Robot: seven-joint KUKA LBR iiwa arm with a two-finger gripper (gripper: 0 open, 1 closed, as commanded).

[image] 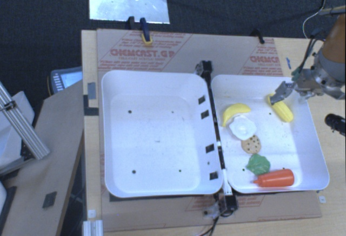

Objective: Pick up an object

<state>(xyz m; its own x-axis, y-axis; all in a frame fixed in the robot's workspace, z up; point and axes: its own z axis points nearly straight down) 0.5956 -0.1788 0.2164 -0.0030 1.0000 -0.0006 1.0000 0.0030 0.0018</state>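
yellow banana-shaped piece [283, 110] lies in the upper right of the right bin [316, 175], close to its far wall. you will find the gripper [282, 92] directly over its upper-left end, reaching in from the right edge of the frame. the fingers appear slightly parted around that end, but you cannot tell from this slanted view whether they touch it or grip it — treat the piece as not yet held. its long axis runs diagonally, from upper left under the fingers down to lower right, with the free end pointing toward the bin's right wall. most of its body lies just below and right of the fingertips, so any closing move is judged to catch the tip, not the middle.
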